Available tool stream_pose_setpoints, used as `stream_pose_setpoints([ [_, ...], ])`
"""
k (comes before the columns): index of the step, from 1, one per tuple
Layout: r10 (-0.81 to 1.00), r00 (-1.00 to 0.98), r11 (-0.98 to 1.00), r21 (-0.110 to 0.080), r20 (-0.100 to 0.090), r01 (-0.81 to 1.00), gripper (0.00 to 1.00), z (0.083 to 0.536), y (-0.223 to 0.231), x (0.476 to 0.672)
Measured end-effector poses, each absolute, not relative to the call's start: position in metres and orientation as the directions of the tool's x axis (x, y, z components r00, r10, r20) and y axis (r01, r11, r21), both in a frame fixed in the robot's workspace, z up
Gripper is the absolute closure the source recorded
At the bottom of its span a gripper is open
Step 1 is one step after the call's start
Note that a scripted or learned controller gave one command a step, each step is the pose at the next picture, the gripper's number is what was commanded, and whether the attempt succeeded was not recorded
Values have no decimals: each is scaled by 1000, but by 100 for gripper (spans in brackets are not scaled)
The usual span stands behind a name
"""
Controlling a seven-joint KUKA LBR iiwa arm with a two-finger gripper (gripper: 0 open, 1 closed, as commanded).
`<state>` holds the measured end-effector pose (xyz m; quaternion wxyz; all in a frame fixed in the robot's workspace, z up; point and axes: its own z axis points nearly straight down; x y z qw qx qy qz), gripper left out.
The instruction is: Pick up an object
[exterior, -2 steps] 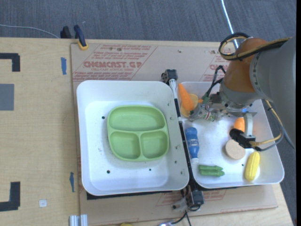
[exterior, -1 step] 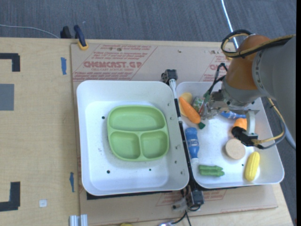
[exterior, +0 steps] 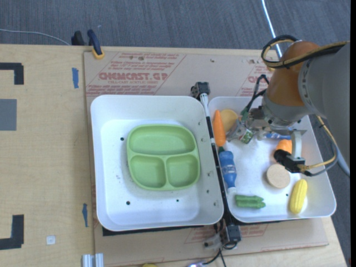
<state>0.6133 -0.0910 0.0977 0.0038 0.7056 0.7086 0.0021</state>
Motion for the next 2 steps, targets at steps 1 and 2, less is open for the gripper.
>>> stream_pose_setpoints([
  [1, 1000, -2, 2, 1, -1, 1000, 0, 86, -110, 652],
  [2, 1000, -4, 4, 2, -3, 1000, 100, 97, -110, 652],
])
